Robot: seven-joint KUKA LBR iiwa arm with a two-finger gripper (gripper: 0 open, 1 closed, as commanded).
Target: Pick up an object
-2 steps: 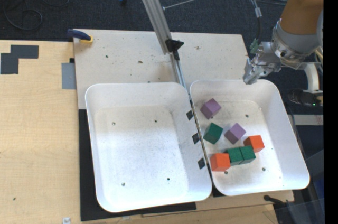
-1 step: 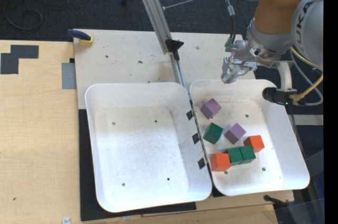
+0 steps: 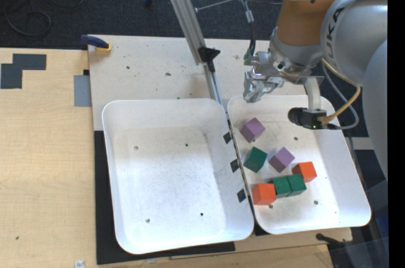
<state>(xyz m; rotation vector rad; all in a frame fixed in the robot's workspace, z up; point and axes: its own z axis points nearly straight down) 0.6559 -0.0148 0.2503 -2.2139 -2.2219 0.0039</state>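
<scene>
Blocks lie clustered in the right bin [image 3: 342, 210]; we see the green pair [image 3: 290, 186] with its long axis roughly left-right. Our tool [image 3: 255, 93] hovers above the purple block [image 3: 253, 129], its state unclear to us.

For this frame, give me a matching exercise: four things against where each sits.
Things:
1. hand
2. orange block
3. clamp
4. green pair

Places:
A. bench's far left corner
B. above the right bin's far edge
C. right bin, near the divider, nearest the camera
D. between the two orange blocks

Pairs: 1-B, 2-C, 3-A, 4-D
</scene>
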